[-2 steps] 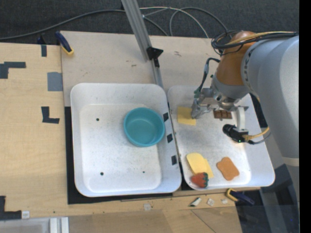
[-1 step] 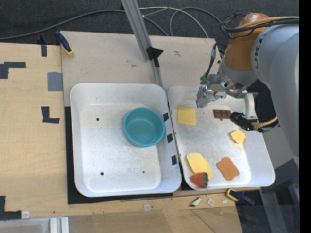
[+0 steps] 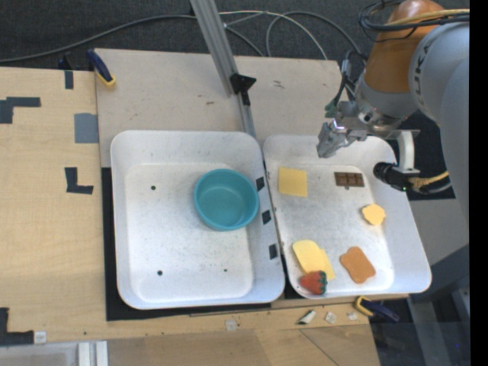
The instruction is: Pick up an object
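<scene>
My gripper point(image 3: 329, 145) hangs over the far edge of the right bin point(image 3: 404, 269), above and to the right of a yellow square slice point(image 3: 293, 182). A brown chocolate piece point(image 3: 349, 179) lies just right of and below the gripper. Further toward the front lie a small yellow chunk point(image 3: 374, 215), an orange bread-like piece point(image 3: 357, 264), a pale yellow piece point(image 3: 311, 256) and a red strawberry point(image 3: 313, 283). Nothing shows between the fingers.
The left bin point(image 3: 137, 280) holds a teal bowl point(image 3: 226, 198). A slanted grey pole point(image 3: 221, 44) rises from the seam between the bins at the back. Cables run across the dark floor behind the bench.
</scene>
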`<move>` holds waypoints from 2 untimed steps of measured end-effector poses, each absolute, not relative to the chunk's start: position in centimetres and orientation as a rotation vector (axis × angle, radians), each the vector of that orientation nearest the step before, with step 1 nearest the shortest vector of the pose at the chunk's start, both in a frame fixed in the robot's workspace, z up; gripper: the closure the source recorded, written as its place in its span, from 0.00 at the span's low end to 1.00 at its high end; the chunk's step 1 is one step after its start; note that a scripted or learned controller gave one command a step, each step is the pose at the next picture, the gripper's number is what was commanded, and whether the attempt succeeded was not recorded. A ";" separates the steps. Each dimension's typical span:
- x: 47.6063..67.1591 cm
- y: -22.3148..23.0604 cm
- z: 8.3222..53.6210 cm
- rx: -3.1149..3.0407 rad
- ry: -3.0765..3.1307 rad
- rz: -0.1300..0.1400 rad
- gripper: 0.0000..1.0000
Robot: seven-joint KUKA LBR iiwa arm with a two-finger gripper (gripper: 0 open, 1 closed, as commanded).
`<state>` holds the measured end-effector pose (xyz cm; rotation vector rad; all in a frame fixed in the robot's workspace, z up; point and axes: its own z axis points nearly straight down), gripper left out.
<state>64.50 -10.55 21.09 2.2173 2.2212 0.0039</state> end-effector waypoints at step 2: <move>62.1 -6.0 21.5 2.218 2.228 -0.001 1.00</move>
